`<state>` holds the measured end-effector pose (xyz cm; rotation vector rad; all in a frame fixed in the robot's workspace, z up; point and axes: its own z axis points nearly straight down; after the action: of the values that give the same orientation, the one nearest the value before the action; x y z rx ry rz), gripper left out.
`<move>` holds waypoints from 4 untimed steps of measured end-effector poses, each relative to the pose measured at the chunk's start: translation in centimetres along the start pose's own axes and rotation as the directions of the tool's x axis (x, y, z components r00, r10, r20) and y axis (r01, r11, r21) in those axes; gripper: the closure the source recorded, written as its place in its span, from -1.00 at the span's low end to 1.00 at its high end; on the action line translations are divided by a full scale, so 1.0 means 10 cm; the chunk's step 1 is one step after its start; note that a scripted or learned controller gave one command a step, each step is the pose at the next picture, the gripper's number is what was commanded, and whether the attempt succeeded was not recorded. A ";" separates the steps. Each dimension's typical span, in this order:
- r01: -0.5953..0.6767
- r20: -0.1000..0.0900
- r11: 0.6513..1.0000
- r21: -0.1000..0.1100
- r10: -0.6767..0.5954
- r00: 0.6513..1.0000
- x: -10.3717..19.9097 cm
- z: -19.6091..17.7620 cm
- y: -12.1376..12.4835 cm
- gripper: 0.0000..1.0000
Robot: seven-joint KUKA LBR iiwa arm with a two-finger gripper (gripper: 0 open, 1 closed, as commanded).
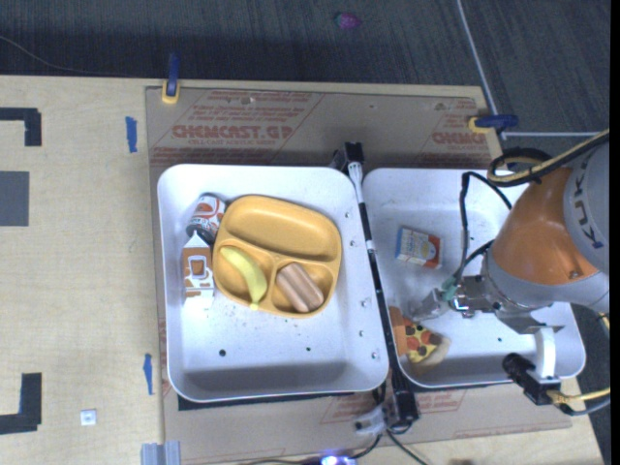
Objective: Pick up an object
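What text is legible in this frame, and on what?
"CHEMCAST GP": red print on the brown board behind the bins; the smaller lines around it are blurred.
Red print at the board's right corner: partly cut off, unreadable.
"KU": letters on the arm, cut by the frame edge.
Small carton, can and box: printing too small to read.

The tool blurs; its grip is unclear.
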<state>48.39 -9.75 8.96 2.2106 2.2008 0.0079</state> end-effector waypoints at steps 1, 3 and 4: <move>0.001 -0.001 1.000 0.000 -0.001 1.000 0.00 0.00 0.00 -1.00; 0.001 -0.002 1.000 0.000 -0.001 1.000 0.00 0.00 0.00 -1.00; 0.001 -0.001 1.000 0.000 -0.001 1.000 0.00 0.00 0.00 -1.00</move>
<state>48.39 -9.72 8.96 2.2102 2.2021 0.0095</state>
